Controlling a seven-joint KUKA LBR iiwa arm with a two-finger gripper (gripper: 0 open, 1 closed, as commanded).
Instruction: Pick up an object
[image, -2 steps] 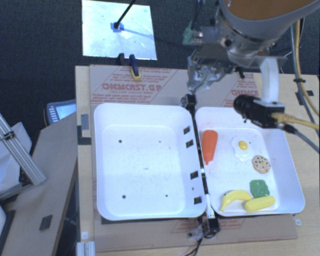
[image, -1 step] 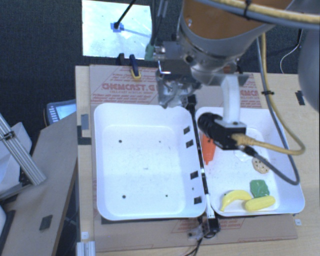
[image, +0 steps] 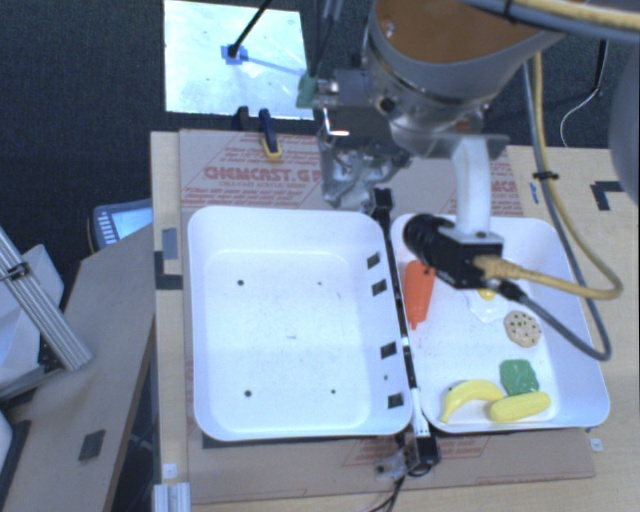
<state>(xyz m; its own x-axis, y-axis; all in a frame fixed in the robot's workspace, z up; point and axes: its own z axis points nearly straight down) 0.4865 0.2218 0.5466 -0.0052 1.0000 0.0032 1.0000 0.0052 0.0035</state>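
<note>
Several loose objects (image: 521, 327) are gathered in one bin (image: 575, 400), the carrot (image: 417, 292) lying nearest the tool (image: 360, 190), presumably for easy picking; the tool's opening cannot be told.

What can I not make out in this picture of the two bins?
- Gripper, camera view: blurred, its top under the arm.
- Small yellow-and-white thing, camera view: partly covered by the arm, too small to name.
- Green object, camera view: too small and soft to identify.
- Right bin, camera view: far wall partly behind the arm.
</note>
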